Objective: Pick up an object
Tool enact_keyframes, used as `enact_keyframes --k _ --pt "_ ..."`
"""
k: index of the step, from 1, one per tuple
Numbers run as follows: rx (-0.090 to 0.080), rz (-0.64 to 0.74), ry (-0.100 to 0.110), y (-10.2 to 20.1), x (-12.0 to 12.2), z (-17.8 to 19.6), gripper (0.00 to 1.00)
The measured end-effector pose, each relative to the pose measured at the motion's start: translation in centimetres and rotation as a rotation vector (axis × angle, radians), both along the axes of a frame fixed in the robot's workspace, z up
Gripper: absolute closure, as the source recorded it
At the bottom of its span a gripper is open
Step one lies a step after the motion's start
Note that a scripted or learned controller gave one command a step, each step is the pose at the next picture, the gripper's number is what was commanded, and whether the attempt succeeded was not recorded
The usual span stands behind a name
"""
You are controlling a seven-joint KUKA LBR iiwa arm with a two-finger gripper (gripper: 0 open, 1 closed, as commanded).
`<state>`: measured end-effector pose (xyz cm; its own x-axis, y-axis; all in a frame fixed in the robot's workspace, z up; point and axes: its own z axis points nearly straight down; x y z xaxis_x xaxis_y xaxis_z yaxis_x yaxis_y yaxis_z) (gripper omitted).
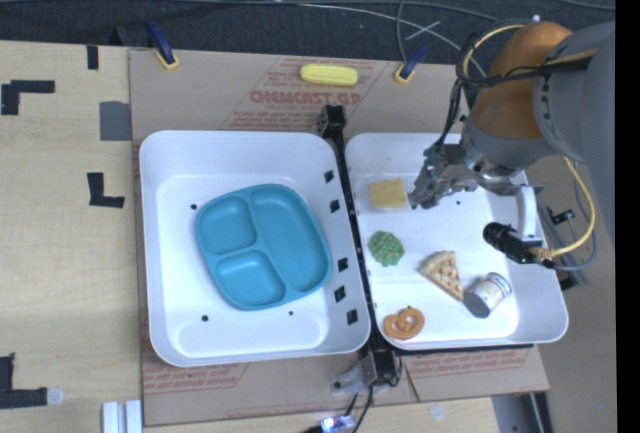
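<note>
Arm [530, 111] comes in from the right and the hand [428, 193] is down in the right bin [545, 321], near its upper middle. It's dark and small from up here, so I honestly can't tell how it's set or whether it's gripping anything. It sits just beside the yellow block [387, 193], right at that block's right edge, maybe touching, too close to call.

Other stuff in the right bin: green broccoli [385, 247] just below the block, pizza slice [441, 272] lower middle, a silver can [486, 294] lying on its side by the pizza, and a pretzel [405, 323] close to the bottom rim. The lower right corner of that bin is bare, and so is the strip along the top rim.

Left bin [170, 171] has a blue divided plate [262, 243] tilted in the middle, with free white floor all round it. A banana [328, 74] lies on the cardboard [200, 91] above the bins, well apart from everything, on the tabletop [60, 251].
</note>
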<state>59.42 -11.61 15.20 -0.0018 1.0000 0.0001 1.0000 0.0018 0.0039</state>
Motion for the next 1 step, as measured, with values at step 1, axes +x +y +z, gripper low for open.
enact_keyframes --k 1 --pt "-0.001 0.0 -0.001 -0.49 0.82 4.73 1.0"
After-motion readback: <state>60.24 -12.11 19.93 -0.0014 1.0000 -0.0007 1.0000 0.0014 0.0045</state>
